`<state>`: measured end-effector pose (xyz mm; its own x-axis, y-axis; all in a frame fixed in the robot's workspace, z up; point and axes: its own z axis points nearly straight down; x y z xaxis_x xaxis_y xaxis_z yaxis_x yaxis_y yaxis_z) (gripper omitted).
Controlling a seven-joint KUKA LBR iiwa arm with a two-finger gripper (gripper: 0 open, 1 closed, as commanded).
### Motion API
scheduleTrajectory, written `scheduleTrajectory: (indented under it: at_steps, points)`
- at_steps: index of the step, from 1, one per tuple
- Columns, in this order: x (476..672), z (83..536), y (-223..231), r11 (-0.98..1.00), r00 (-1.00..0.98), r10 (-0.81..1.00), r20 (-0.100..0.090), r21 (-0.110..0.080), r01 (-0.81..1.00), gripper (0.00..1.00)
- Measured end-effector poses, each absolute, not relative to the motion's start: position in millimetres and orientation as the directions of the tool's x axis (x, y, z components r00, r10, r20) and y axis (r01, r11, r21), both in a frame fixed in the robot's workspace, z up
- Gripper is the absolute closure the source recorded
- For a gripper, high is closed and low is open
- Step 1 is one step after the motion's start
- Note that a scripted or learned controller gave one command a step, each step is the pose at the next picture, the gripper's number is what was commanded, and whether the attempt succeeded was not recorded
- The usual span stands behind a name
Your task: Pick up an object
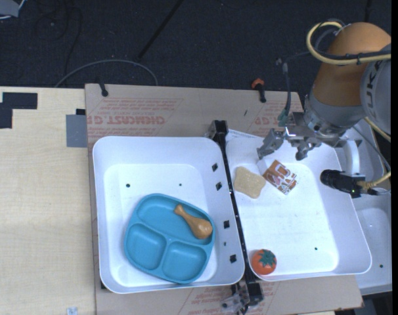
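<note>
My gripper (286,151) hangs over the far part of the right bin (330,241), open, with nothing between its fingers. Just below it in the view lies a small red and white packet (280,176), apart from the fingertips. A tan piece of bread (249,182) rests to the packet's left, near the divider between the bins. A red tomato with a green top (264,261) sits in the right bin's near left corner.
The left bin (113,176) holds a blue divided plate (153,248) with a brown drumstick (194,221) lying on it. A black divider (226,195) runs between the two bins. Brown cardboard (159,113) lies behind the bins.
</note>
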<state>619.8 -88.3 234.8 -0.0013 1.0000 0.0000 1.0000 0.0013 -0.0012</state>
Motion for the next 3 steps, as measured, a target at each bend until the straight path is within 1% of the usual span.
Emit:
scheduleTrajectory:
  at_steps: [1, 2, 3]
  points:
    - [620.7, 178.9, -97.7, 0.000, 0.000, 1.000, 0.001, -0.008, 1.000, 0.00]
    - [628.0, 131.1, -95.3, 0.001, -0.001, 1.000, 0.001, -0.007, 1.000, 0.00]
    - [633.1, 114.1, -97.1, -0.002, 0.002, 1.000, -0.003, 0.015, 1.000, 0.00]
